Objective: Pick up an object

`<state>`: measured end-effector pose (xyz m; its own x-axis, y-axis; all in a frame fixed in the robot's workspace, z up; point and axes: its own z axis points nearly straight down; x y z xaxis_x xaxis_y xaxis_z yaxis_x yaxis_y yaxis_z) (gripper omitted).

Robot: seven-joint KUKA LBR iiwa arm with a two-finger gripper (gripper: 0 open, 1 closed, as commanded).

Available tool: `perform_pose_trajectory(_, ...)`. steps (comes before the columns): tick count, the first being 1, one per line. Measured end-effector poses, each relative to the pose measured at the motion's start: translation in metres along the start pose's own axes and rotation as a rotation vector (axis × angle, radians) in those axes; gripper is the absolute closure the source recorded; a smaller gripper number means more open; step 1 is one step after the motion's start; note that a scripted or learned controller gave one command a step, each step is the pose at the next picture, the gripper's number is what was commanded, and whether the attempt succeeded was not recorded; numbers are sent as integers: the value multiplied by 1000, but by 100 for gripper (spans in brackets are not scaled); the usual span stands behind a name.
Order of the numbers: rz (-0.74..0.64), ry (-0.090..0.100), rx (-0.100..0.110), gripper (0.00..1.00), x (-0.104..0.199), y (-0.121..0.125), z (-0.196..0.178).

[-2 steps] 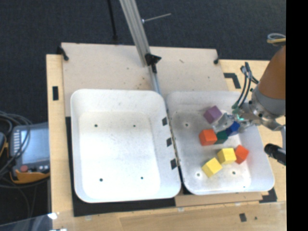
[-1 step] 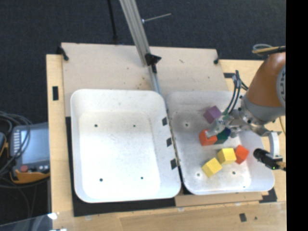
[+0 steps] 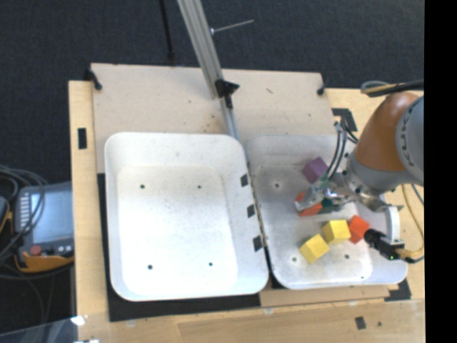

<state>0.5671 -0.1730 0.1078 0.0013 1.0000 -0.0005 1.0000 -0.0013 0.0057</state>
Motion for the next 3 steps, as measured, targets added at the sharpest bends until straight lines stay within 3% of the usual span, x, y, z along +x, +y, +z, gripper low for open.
perform_pose_trajectory(1, 4, -1, -3, 100, -1, 1, -12)
perform_pose_trajectory(3, -6, 0, 0, 100, 16, 2, -111)
